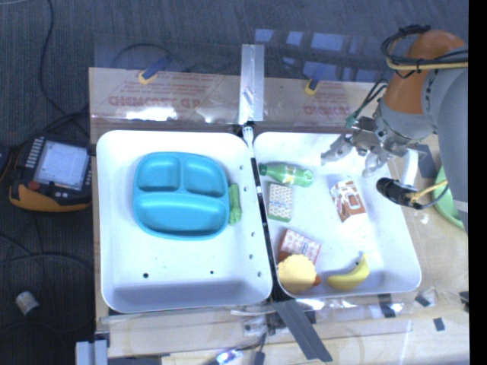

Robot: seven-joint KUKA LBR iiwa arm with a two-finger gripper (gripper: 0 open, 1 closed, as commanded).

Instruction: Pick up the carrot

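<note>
The gripper [356, 151] hangs spread and empty over the right bin's [407, 238] far edge. No carrot can be identified with certainty; the orange-yellow item [297, 273] at the near wall is a candidate. Pickup is not begun.

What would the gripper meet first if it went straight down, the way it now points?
Probably the bare white floor of the right bin near its far right corner. The gripper hangs there, and the red and white packet lies nearer the camera; depth is unclear.

Grey arm [455, 120] with orange band [417, 71] (black cables looped above).
</note>
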